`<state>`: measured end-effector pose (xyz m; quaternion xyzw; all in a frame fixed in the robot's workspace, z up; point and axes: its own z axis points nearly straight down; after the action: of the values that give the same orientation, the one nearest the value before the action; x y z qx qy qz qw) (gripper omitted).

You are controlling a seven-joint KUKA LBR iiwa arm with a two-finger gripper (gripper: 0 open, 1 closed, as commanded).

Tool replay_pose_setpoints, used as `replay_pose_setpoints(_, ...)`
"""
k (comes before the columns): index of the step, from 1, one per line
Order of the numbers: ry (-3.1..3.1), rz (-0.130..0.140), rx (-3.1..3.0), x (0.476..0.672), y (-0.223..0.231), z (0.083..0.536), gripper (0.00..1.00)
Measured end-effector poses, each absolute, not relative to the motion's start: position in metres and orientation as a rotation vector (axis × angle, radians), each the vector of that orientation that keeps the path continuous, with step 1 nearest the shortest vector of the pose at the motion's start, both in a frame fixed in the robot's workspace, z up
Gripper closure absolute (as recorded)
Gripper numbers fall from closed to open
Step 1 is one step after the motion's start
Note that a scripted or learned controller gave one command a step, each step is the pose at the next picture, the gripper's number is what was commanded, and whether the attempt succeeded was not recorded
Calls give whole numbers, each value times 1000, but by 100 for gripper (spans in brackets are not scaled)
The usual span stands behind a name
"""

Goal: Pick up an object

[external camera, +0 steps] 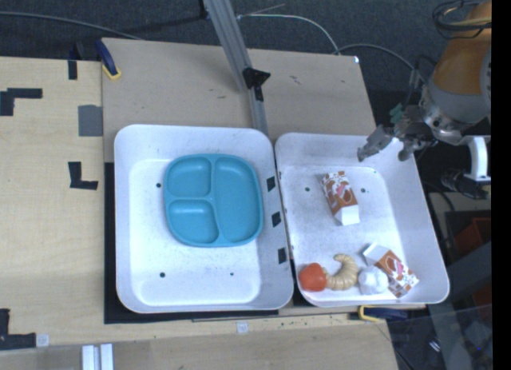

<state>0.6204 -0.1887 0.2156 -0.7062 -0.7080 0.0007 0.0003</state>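
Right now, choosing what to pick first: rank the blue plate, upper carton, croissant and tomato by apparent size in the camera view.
1. blue plate
2. upper carton
3. croissant and tomato: too alike to rank.

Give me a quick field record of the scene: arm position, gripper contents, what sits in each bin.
gripper: over the right bin's far right corner, fingers spread, nothing between them
left bin: blue divided plate
right bin: small carton near the middle; tomato, croissant, white object and red-and-white packet clustered along the near edge
nearest item to gripper: small carton
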Motion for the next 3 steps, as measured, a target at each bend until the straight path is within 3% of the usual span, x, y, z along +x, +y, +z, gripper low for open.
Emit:
replay_pose_setpoints(1,-2224,3,-2218,620,-189,216,0)
replay_pose_setpoints(3,-2225,-3,-2221,628,-183,117,0)
